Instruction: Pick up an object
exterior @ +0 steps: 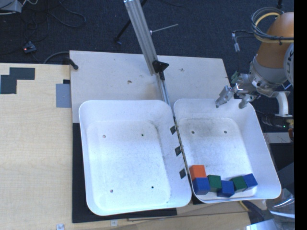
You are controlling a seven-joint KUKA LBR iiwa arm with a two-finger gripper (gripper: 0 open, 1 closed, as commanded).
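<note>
Blocks lie bunched along the near edge of the right bin (254,143): an orange block (197,171), a blue block (201,184) touching it just below, a green block (214,181) beside that, then another blue (226,188), another green (239,183) and a last blue (249,180) running toward the near right corner. None of them is lifted, so nothing of the pick is done, as far as I can judge. My pincer (235,97) hangs over the far right rim of that bin, well apart from the cluster, splayed and grasping nothing. The left bin (96,123) sits beside it on the table (110,75). What is left, I judge, is all of it: travel across the bin to the near edge, come down over one block, clench, and raise it. The blocks crowd each other and the rim, so a clean grip may be hard.
</note>
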